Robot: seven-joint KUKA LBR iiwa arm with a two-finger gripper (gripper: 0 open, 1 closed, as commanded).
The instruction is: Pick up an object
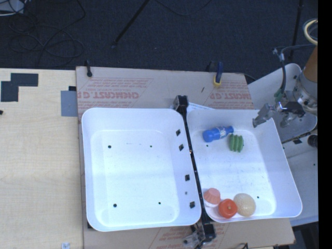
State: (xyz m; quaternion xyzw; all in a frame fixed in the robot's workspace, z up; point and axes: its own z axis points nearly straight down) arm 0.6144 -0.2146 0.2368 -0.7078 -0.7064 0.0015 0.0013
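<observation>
The right bin (288,183) holds several small items. A blue bottle (217,134) lies on its side near the back, with a green ribbed object (236,142) just right of it. At the front sit a pink piece (211,195), a red-orange round object (227,208) and a cream ball (245,204), close together. My gripper (273,118) hangs over the bin's back right rim, above and to the right of the green object. It is open and nothing is between its fingers.
The left bin (92,139) sits beside the right one, with a black divider (188,160) running between them. Both rest on a cardboard sheet (129,90). A blue and yellow clamp (218,74) grips the sheet's back edge.
</observation>
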